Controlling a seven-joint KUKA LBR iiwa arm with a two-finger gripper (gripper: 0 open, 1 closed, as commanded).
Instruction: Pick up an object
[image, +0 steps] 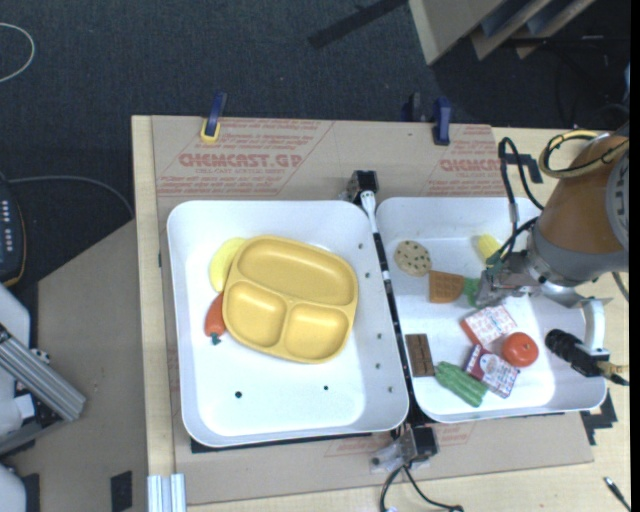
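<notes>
Camera view: two white bins side by side on a cardboard-covered bench (300, 150), walls touching along the middle.

Left bin (190, 330): yellow divided tray (290, 297) in its upper middle, tilted; yellow piece (222, 262) peeking out at the tray's upper left, red-orange pepper-like toy (215, 318) tucked against its left edge. Bare floor below and right of the tray.

Right bin (440, 215): crowded. Cookie (411, 257) near the top left, orange wedge (446, 287) just beside it, brown bar (419, 354) by the left wall, green vegetable (459, 382) low, red-and-white packets (490, 345) mid-bin, red tomato (519, 349) touching them, small yellow item (487, 245) near the top.

Gripper (490, 285) low over the bin's middle, between wedge and packets, reaching from the right; cannot tell whether spread or pinching. Little free room there.
</notes>
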